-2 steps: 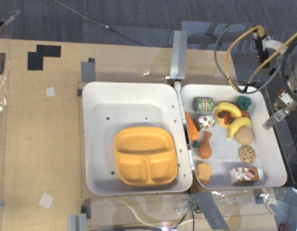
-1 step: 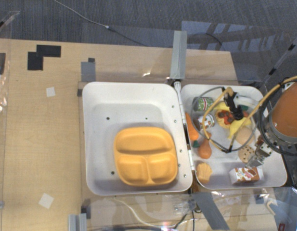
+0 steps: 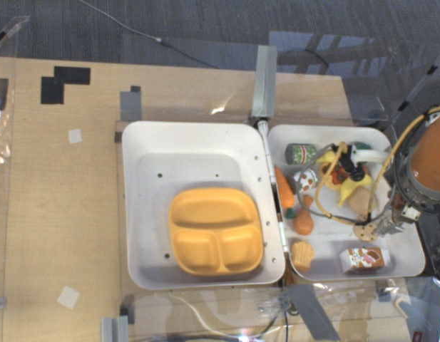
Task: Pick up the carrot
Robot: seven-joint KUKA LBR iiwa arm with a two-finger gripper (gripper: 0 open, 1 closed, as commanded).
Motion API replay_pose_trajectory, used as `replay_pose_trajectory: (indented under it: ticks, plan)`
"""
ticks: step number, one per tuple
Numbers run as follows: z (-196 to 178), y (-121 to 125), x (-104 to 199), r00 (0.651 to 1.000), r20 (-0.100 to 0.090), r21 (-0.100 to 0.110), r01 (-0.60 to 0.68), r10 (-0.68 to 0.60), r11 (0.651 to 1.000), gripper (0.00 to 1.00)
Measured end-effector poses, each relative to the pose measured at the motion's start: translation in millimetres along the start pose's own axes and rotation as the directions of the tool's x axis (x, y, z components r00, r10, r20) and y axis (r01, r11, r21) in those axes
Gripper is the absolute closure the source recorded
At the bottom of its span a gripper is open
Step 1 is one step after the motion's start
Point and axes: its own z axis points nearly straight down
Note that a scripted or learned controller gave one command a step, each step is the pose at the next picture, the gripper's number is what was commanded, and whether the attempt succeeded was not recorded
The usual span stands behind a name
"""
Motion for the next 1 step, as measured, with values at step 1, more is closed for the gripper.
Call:
replay_pose_trajectory:
  ticks: [1]
  plan:
    - [-104.0,-0.6,16.1,0.992,-0.008,0.000,0.129,-0.129,0.992,1.00]
